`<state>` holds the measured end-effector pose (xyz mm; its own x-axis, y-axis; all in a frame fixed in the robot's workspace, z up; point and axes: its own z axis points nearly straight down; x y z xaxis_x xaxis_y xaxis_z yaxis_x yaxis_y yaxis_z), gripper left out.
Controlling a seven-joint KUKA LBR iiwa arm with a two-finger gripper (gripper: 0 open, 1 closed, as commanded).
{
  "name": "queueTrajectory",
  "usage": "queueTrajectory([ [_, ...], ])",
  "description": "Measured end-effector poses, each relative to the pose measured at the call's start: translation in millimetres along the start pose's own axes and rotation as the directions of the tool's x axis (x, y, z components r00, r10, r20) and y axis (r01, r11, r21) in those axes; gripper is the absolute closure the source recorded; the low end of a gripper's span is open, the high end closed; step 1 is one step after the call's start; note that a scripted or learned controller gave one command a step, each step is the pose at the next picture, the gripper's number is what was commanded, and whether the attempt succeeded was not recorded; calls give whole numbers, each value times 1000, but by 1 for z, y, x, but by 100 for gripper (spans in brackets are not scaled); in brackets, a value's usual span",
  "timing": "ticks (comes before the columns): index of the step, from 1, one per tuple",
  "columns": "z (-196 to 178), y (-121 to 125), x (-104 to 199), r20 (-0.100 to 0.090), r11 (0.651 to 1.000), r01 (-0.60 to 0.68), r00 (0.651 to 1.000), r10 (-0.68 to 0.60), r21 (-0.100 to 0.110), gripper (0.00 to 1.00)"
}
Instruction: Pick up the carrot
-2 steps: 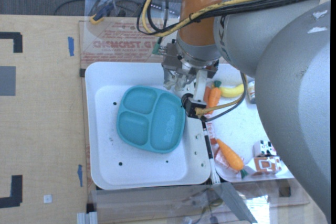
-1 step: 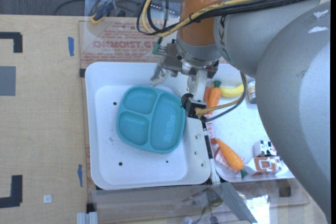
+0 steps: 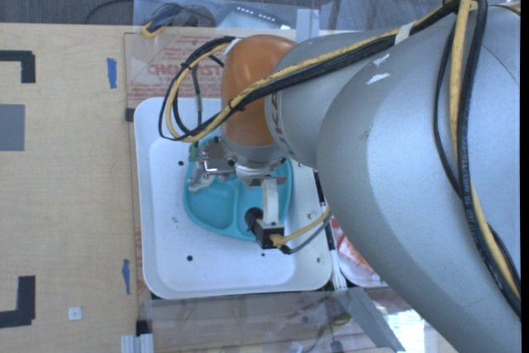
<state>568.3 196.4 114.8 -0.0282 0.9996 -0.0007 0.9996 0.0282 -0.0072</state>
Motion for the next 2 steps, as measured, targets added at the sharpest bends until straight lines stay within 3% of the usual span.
queueTrajectory([
  [1, -55, -24, -25, 0, 983, -186, 983, 186, -3, 0],
  [2, 6, -32, 22, 3, 1000, 27, 1000, -27, -16, 0],
])
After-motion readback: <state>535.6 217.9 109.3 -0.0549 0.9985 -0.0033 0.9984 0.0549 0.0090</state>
